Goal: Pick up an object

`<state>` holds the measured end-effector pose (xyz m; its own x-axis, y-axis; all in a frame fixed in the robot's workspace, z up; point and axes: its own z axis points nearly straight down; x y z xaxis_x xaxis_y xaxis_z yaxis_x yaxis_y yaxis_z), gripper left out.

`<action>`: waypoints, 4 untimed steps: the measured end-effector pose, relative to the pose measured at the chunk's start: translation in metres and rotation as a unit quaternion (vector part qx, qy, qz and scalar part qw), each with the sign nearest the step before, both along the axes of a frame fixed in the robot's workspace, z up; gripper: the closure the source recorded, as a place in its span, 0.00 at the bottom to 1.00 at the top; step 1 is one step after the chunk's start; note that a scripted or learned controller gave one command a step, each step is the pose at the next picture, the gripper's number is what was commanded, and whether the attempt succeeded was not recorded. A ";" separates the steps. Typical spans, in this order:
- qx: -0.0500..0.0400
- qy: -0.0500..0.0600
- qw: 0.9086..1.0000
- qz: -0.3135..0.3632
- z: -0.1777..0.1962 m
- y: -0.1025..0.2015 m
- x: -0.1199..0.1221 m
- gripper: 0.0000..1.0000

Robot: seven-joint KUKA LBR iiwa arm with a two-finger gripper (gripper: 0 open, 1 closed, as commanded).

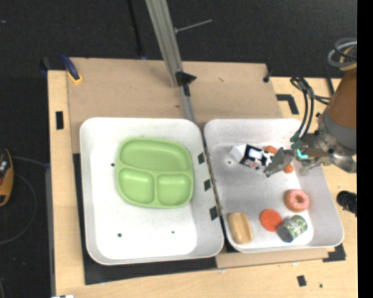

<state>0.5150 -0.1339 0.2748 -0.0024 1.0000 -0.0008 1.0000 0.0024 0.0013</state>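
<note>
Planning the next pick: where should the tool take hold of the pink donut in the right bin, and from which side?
Probably from straight above, fingers closing across the outer rim of the pink donut. It lies flat, a ring with its hole facing up, so no side offers an edge. The red disc and green can lie close below it, so closing left-to-right seems safer.

green plate (155, 173), pink doughnut (296, 200), white bins (99, 241)

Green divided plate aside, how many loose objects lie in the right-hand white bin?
6, perhaps more hidden under the hand: a white-and-black carton, small orange piece, pink doughnut, tan bread roll, orange-red disc, green-grey can.
</note>
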 end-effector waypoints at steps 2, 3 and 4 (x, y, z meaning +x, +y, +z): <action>0.000 0.001 1.000 -0.001 -0.049 0.006 -0.006 0.00; 0.000 0.002 1.000 -0.001 -0.094 0.004 -0.013 0.00; 0.000 0.002 1.000 -0.002 -0.153 0.007 -0.006 0.00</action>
